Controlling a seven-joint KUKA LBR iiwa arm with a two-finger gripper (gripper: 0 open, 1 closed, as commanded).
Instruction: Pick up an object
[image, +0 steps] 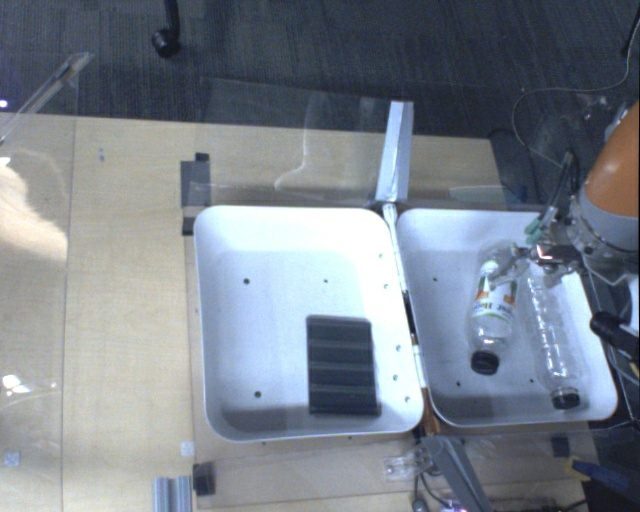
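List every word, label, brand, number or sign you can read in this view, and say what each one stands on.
No text can be read in this view.
Short clear bottle in the right bin: it carries a label band with green and orange patches, too small and blurred to read.
Long clear bottle beside it: no label visible.
Black ribbed block in the left bin: no markings visible.
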